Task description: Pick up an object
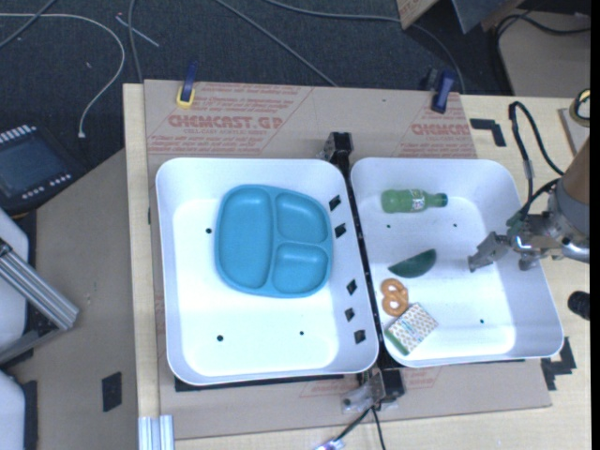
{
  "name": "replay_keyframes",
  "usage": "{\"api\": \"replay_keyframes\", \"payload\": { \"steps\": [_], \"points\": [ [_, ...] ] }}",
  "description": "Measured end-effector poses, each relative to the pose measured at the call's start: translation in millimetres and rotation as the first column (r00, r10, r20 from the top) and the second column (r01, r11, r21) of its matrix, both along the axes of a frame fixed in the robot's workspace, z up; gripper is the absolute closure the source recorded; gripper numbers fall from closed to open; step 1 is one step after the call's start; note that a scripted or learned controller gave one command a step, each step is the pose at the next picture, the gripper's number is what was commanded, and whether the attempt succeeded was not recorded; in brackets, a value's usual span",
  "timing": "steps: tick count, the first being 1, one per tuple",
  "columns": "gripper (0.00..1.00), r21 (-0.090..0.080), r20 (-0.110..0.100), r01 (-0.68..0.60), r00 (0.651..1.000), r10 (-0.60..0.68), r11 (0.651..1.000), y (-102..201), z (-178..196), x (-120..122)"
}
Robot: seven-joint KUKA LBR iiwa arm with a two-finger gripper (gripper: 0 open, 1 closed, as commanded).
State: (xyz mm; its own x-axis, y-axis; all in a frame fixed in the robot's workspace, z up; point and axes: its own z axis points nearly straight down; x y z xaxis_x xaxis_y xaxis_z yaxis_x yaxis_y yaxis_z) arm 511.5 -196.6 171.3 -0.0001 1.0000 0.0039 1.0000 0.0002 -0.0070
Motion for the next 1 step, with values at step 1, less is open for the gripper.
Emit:
{"api": "replay_keyframes", "payload": {
  "steps": [1],
  "points": [
    [0.0, 0.0, 0.001, 0.0, 1.0, 0.0, 1.0, 4.2, -63.0, -1.4]
  ]
}}
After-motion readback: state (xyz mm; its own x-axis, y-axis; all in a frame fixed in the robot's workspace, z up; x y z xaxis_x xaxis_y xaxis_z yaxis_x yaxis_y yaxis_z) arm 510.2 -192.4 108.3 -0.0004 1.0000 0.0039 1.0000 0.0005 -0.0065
